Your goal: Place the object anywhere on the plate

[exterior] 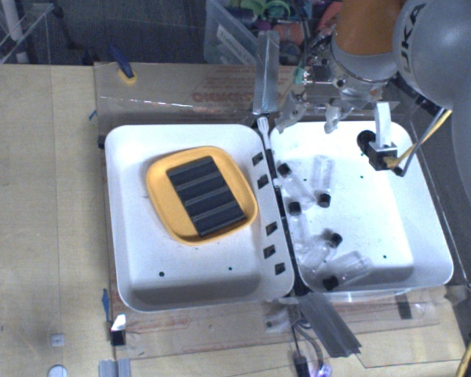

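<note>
Yellow plate (pixel 158 181) carrying black ridged block (pixel 205 195), sitting centre-left.
Gripper (pixel 308 121) hovering upper right over clear vials (pixel 322 181); finger state unreadable.

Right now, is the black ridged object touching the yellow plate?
Touching. The camera view shows the black ridged object lying flat on the yellow plate in the left bin, plate rim visible around most of it.

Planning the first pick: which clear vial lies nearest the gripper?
The upper vial, near the right bin's middle, closest below the gripper; the others lie further toward the front.
</note>
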{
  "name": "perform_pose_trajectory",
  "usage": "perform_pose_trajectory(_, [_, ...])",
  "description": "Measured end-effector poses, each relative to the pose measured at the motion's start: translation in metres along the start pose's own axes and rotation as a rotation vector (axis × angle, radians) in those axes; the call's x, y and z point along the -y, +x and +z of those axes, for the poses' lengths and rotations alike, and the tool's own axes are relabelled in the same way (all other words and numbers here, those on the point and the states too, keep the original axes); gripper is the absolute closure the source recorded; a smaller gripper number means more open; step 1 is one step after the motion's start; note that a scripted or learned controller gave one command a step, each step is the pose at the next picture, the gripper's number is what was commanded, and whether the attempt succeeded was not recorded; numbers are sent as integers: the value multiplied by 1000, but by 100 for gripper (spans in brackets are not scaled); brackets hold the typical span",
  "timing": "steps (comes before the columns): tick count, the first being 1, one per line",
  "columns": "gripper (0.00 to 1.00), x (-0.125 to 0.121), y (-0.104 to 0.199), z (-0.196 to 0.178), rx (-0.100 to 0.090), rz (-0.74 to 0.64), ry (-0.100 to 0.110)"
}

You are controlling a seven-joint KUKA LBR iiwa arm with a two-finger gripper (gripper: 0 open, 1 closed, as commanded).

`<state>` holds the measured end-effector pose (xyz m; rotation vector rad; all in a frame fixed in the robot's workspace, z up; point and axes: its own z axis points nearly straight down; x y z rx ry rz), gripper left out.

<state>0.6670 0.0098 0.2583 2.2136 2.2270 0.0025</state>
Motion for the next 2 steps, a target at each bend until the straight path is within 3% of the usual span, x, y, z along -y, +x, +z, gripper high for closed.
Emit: perform_pose_trajectory(2, [0, 1, 14, 13, 1, 59, 6])
